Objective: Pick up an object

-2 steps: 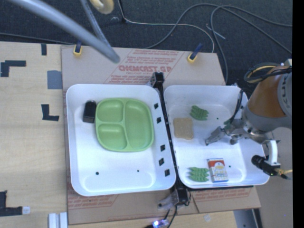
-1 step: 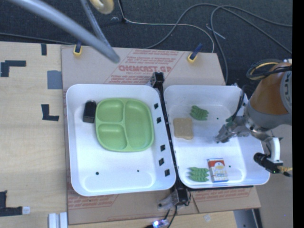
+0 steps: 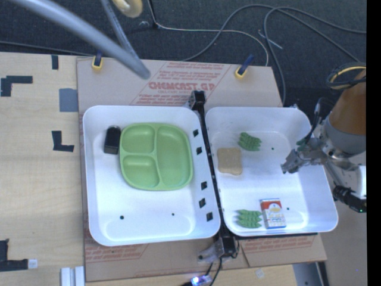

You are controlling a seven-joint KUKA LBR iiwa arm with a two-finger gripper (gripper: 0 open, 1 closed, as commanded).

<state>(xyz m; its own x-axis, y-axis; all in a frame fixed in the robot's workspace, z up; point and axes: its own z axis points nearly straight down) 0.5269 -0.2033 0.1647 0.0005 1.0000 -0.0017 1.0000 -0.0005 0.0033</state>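
Observation:
In the right bin (image 3: 309, 186) lie a tan sponge-like block (image 3: 230, 160), a green leafy piece (image 3: 250, 141) near the back, a second green leafy piece (image 3: 249, 218) at the front, and a small red-and-white box (image 3: 272, 213) beside it. My gripper (image 3: 293, 163) hangs over the right bin's right side, just inside the rim, with the orange-banded wrist (image 3: 348, 115) behind it. It stands apart from every object; nothing shows between its fingers.
The left bin (image 3: 95, 177) carries a green divided plate (image 3: 157, 156) and a small black block (image 3: 112, 140) at the plate's left. Black clips run along the divider (image 3: 205, 154) between the bins. Cables trail over the dark floor behind the bench.

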